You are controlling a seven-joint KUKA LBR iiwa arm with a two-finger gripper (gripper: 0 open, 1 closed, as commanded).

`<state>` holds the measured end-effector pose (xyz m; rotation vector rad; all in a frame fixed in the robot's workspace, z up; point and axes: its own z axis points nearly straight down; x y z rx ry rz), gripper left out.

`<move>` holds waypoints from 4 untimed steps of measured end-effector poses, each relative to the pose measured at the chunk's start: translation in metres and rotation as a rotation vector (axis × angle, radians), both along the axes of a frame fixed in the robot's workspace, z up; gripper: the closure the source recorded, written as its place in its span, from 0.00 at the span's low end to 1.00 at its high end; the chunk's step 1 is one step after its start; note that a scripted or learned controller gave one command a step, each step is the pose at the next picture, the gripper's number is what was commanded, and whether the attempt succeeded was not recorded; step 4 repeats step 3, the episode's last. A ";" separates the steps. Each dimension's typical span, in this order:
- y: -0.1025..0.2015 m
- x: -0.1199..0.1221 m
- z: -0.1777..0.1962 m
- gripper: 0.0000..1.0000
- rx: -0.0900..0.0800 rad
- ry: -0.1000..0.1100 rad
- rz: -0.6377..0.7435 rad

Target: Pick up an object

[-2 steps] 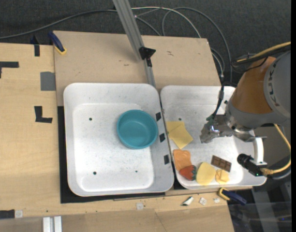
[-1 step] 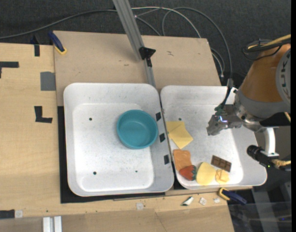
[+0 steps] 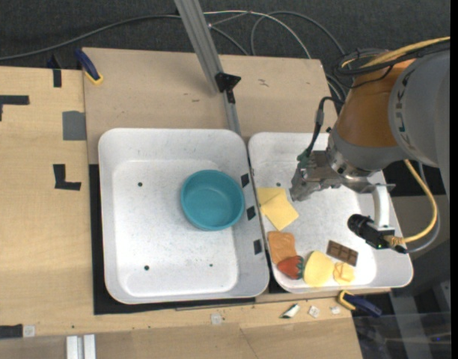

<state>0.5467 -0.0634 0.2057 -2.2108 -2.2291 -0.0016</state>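
The tool (image 3: 300, 189) is seen low in the right bin (image 3: 274, 149), just beside a yellow slice (image 3: 278, 207); its opening cannot be told.

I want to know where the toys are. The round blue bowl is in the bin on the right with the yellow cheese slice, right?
Not quite. In the camera view the round blue bowl sits in the left white bin, alone. The flat yellow cheese slice lies in the right white bin, beside the other toy foods.
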 end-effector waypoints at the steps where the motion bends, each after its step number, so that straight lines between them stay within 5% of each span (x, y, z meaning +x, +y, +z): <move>1: 0.056 0.013 0.011 1.00 0.000 0.000 0.000; 3: 0.149 0.053 0.013 1.00 -0.002 0.001 -0.003; 4: 0.149 0.053 0.013 1.00 -0.002 0.001 -0.003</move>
